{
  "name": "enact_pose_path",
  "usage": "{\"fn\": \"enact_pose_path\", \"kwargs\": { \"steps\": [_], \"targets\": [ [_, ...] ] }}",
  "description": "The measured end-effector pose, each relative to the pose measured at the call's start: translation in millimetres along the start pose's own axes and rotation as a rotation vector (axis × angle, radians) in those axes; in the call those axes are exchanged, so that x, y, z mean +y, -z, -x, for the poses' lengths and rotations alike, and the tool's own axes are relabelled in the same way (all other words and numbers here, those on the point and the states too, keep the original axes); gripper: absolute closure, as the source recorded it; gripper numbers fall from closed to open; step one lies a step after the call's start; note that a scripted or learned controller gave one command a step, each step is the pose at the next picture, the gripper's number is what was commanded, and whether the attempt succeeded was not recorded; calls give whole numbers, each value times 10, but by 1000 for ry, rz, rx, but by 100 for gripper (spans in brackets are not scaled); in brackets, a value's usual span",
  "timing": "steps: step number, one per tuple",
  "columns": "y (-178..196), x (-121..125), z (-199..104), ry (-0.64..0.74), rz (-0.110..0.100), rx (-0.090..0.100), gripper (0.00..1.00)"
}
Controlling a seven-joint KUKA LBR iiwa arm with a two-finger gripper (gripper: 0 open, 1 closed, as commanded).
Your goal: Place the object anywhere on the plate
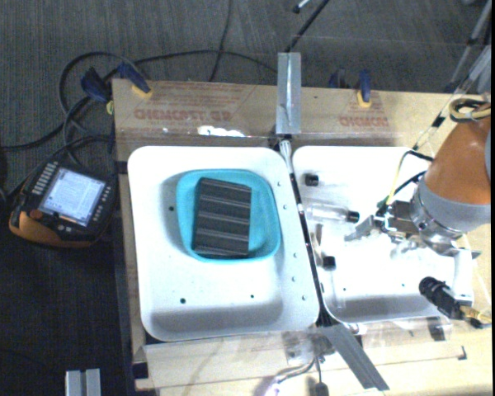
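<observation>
While the dark ridged block (223, 216) is seen on the blue plate (268, 221), left-centre, the hand (365, 226) is poised mid-right, its grip not discernible.

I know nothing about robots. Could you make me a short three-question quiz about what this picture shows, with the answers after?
1. True or false: the dark ridged block lies on the blue plate.
2. Which white bin holds the plate? A) the left bin B) the right bin C) neither
3. Fill in: the arm reaches in over the ______ bin.

Key
1. True. The block rests on the plate, well inside its rim.
2. A. The plate sits in the left bin.
3. Right. The gripper hangs over the right bin, apart from the plate and block.
</observation>
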State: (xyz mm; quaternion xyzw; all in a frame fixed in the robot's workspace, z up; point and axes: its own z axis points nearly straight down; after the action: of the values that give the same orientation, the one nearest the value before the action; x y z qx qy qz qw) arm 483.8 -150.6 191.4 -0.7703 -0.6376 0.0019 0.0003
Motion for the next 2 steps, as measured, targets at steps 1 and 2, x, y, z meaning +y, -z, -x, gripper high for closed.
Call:
{"fn": "enact_pose_path", "kwargs": {
  "steps": [1, 2],
  "targets": [
    [850, 91, 498, 36, 2, -1, 0],
    [172, -53, -277, -140, -2, 2, 0]
  ]
}}
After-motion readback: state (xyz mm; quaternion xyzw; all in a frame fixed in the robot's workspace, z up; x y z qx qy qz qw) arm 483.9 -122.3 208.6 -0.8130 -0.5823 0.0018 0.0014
